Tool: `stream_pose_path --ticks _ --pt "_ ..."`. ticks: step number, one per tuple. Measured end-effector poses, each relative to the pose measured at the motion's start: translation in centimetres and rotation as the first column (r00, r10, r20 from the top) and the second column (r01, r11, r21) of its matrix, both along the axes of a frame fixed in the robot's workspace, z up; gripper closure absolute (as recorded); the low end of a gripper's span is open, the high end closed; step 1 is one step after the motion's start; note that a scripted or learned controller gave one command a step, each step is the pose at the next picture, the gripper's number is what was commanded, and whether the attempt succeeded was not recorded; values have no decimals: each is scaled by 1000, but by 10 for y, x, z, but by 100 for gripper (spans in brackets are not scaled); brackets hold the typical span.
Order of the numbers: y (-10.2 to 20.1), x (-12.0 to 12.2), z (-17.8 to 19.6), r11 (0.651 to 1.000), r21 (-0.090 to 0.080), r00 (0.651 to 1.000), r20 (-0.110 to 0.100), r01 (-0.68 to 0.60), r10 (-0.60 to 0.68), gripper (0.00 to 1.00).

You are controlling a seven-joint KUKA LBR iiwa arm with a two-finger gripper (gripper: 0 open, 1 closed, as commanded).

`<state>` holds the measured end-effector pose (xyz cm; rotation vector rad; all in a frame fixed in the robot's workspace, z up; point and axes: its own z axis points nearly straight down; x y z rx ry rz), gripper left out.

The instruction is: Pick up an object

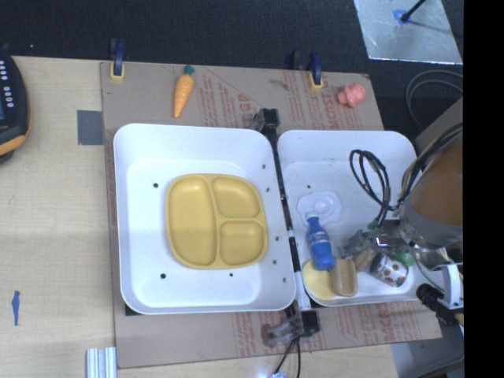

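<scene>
A wooden bench under a dark floor, a brown cardboard sheet clipped across it, and two white bins side by side. The left bin carries a yellow divided plate, square in its middle. Up at twelve o'clock, outside the bins, a toy carrot lies on the cardboard, and a pink lump sits off toward one o'clock.

Now the action: the right bin. Down at its six o'clock corner is the cluster: a blue bottle lying lengthwise, a clear plastic piece just above it, a tan piece resting on a yellow disc, and a small patterned cup at about four o'clock. The gripper reaches in from three o'clock, low over the bin, just beside the cup and the tan piece, the bottle at its nine o'clock. Whether its fingers are spread or closed, I cannot tell; nothing is visibly between them.

My call: the things are crowded, so the clean play is to pick one target, likely the bottle or the cup, centre over it, straddle its narrow side, and close before lifting straight up.
</scene>
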<state>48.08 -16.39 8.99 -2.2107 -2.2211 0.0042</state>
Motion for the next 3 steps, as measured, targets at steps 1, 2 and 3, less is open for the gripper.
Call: stream_pose_path --ticks 1,2,3 --pt "-50 81 16 1000 -9 1000 15 -1 1 0" --pt "-11 23 16 1000 0 1000 -1 2 -2 0" --pt "-37 86 2 1000 -6 1000 10 -1 1 0"
